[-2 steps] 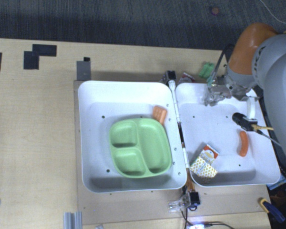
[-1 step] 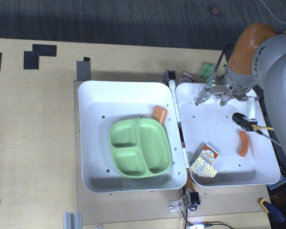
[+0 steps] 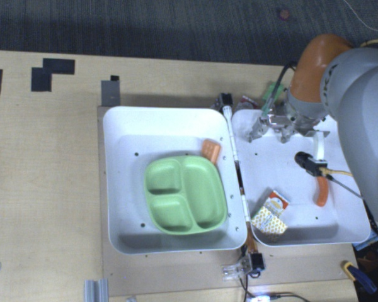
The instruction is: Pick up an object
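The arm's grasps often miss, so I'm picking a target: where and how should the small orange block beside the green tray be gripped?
Probably from straight above, fingers closing across the short sides of the orange block. It lies flat in the left bin, right by the green tray rim, so a side approach looks crowded. The gripper is over the right bin.

No readable text anywhere on the bench. The small packet (image 3: 270, 213) in the right bin (image 3: 290, 181) carries a printed pattern in orange, white and yellow, but any lettering on it is too small and blurred to make out. No letters on the green divided plate (image 3: 185, 194) in the left bin (image 3: 123, 168) or on the orange block (image 3: 210, 150) beside it. Dark tape patches (image 3: 50, 73) on the benchtop are plain shapes, not signs or numbers.
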{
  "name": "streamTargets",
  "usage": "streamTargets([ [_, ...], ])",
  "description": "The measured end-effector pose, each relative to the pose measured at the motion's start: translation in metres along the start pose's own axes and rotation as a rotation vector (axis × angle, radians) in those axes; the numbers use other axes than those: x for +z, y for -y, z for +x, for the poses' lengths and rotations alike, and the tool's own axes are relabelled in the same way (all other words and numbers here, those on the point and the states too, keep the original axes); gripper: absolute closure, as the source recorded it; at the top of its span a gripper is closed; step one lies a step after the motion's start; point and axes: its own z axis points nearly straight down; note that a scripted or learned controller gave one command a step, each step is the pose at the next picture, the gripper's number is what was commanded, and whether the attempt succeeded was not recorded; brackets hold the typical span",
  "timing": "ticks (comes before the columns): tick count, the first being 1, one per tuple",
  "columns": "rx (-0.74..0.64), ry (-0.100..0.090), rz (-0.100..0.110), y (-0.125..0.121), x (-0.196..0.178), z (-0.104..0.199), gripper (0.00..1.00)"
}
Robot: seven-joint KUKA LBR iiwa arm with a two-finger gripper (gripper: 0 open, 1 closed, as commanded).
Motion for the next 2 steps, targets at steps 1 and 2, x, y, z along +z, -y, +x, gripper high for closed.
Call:
streamTargets([
  [1,-0.004,0.002,-0.005,-0.0017,-0.0123,-0.0002,1.00],
  [2,-0.004,0.002,-0.004,-0.0016,-0.0120,0.0000,0.00],
])
